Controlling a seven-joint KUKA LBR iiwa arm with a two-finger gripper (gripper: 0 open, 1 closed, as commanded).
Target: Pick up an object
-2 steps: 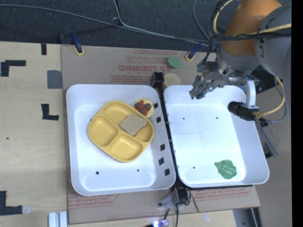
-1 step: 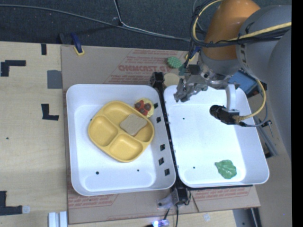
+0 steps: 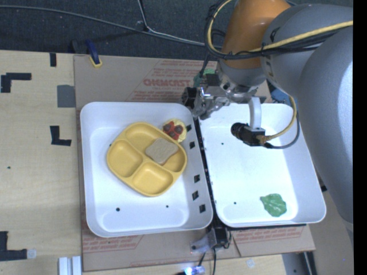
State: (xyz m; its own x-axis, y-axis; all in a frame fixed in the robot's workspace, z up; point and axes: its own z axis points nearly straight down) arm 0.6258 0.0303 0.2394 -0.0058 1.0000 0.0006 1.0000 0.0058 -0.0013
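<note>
A yellow divided plate (image 3: 137,165) lies in the left bin (image 3: 97,211), with a tan slice of bread (image 3: 160,150) in its upper right compartment. A small yellow and red toy (image 3: 174,129) rests at the plate's far right corner. A green lump (image 3: 273,204) lies in the near right corner of the right bin (image 3: 304,211). My gripper (image 3: 202,103) hangs over the far end of the divider between the bins, just right of the red toy. Its fingers are too cluttered to read.
The grey arm with its orange band (image 3: 252,16) fills the upper right and overhangs the right bin's far side. A black cable connector (image 3: 248,133) dangles above that bin. The bins sit on cardboard (image 3: 132,79) atop a wooden bench.
</note>
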